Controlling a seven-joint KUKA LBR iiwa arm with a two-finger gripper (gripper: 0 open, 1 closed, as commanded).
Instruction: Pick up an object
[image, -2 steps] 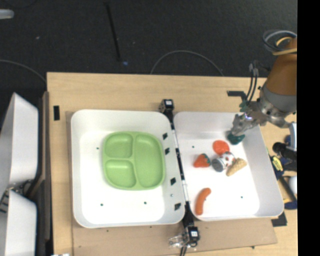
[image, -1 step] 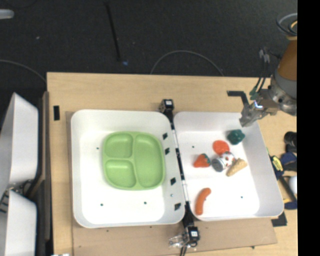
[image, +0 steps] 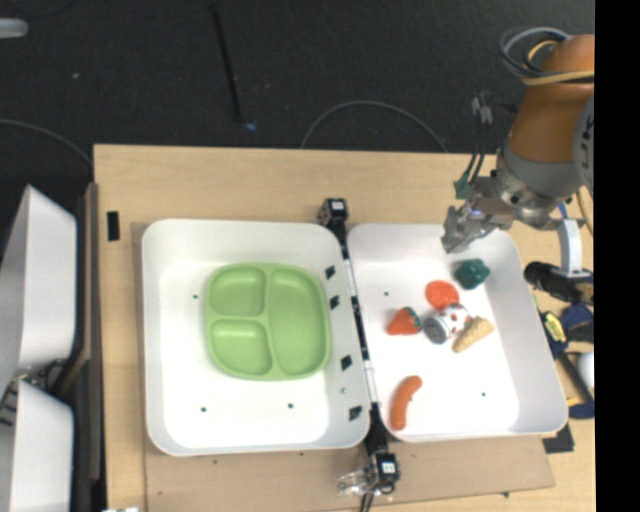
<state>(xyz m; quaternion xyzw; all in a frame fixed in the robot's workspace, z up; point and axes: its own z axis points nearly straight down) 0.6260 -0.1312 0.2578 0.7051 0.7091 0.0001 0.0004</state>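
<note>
My pincer (image: 462, 232) hangs over the far corner of the right bin (image: 500, 410), and from this slant I cannot tell whether it is parted or clenched; nothing shows in it. The nearest candidate is the dark green piece (image: 471, 271), lying just beside and in front of me on the bin floor. Past it sits a tight cluster: an orange-red piece (image: 441, 294), a red piece (image: 404, 322), a grey and white thing (image: 445, 325) and a tan cone-like piece (image: 473, 334), several touching. A red sausage shape (image: 404, 400) lies apart near the divider.

To do this well, I judge I should take something that stands alone (crowded neighbours get nudged). The green piece is compact, with no clear long axis. The sausage runs slantwise, its far end tipped toward the right, so I would close across its narrow width. The left bin (image: 170, 400) holds a green divided plate (image: 268, 320).
</note>
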